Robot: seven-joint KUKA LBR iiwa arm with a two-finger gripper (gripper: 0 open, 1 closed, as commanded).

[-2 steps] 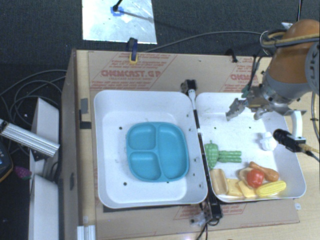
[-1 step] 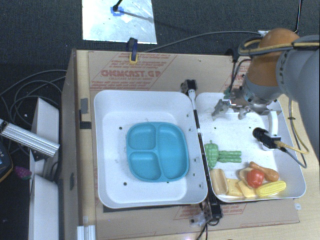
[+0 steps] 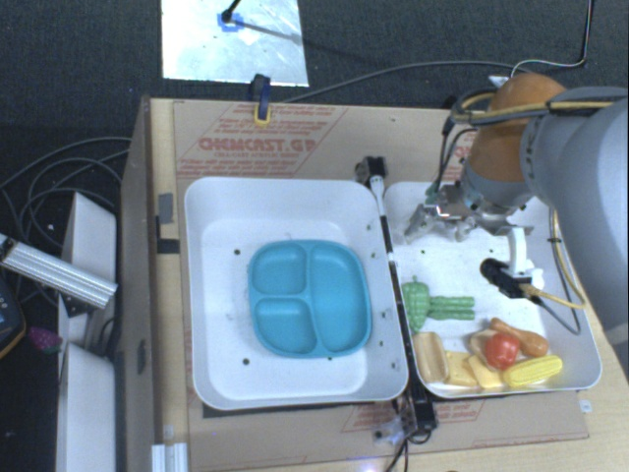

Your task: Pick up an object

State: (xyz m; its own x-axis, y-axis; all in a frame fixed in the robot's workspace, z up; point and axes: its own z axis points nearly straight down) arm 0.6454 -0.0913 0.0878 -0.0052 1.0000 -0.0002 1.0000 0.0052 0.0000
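My gripper point(image 3: 439, 222) hangs over the far left part of the right bin point(image 3: 580, 362), open, its metal fingers point(image 3: 414, 224) spread with nothing between them. Nearer the front lies a green toy point(image 3: 438, 306) against the bin's left wall. A cluster fills the front: a tan piece point(image 3: 428, 351), yellow chunks point(image 3: 464, 370), a red tomato point(image 3: 502, 350), an orange piece point(image 3: 522, 337) and a yellow corn cob point(image 3: 534, 370). All of them lie well in front of the gripper, apart from it.
The left bin point(image 3: 211, 224) holds a blue divided plate point(image 3: 310, 296). A black part on a white bracket point(image 3: 503, 277), with a yellow cable, hangs beside the arm over the right bin. The arm's grey body point(image 3: 580, 165) covers the bin's far right corner.
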